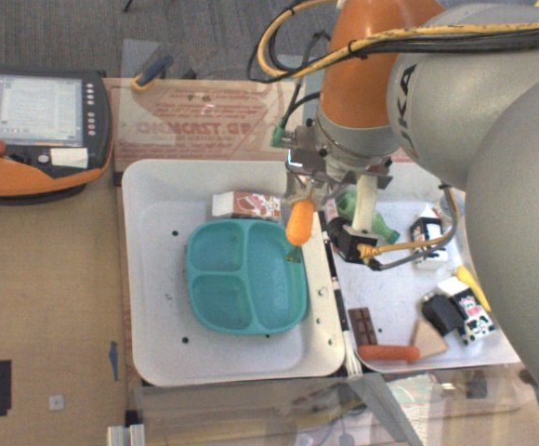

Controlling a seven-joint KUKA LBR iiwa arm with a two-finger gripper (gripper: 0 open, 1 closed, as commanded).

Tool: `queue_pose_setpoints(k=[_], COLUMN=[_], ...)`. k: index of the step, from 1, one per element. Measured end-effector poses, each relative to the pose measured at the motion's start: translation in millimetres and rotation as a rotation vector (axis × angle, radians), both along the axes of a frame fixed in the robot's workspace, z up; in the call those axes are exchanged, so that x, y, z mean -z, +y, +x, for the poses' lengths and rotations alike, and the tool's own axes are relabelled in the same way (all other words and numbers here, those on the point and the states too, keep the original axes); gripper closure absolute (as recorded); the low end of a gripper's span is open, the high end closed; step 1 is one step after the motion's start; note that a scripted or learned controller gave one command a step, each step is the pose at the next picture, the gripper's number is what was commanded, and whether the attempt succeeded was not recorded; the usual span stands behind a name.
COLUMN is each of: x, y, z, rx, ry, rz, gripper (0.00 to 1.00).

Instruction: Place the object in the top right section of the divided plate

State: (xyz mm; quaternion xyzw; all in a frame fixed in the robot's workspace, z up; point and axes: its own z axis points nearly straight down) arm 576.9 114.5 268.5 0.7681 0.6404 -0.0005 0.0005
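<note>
The grey arm [455,100] with its orange band [376,35] is reaching in from the right and hanging over the gap between the two white bins. Its pincer [299,214] is pointing down at the left bin's right side, and an orange carrot-shaped object [299,221] is sitting directly at its tip, upright and slightly tilted. The object appears to be pinched between the fingers, with its lower end showing just above the plate's upper right edge.

The teal divided plate [246,282] is lying in the middle of the left bin [149,249]. The orange object is overlapping the rim of the plate's tall right-hand section at its top corner; whether it is touching the plate cannot be told.

A small brown and white packet [246,204] is lying just behind the plate, beside the pincer.

In the right bin [492,347], a chocolate bar piece [362,324], a sausage-like item [387,351], a tan wedge [427,339], a black and white toy [457,309] and a green item [351,201] are lying well apart from the plate.

A teach pendant [37,128] is resting on the table [46,323] to the left.
</note>
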Motion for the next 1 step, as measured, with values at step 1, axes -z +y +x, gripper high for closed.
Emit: queue_pose_setpoints(k=[1], x=[43.0], y=[65.2], z=[-28.3], rx=[-0.297], ry=[0.003], rz=[0.002], gripper=[1.0])
